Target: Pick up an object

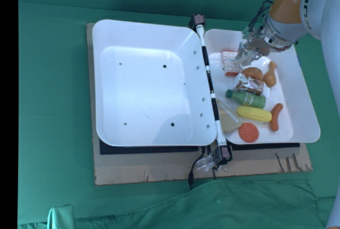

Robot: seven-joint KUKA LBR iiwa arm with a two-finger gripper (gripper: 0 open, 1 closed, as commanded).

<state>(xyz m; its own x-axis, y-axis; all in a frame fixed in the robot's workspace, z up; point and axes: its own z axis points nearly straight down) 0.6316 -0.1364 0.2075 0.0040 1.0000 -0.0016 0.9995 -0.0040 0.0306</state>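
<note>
Within the right bin (305, 111), eight items lie; fingers (241, 61) state unclear.

Toy foods (249, 99) clustered in right bin (305, 111)

A robotics lab: green cloth (53, 90) drapes the counter, two white bins (146, 82) sit on cardboard (159, 172), toy food (254, 113) inside.
</note>
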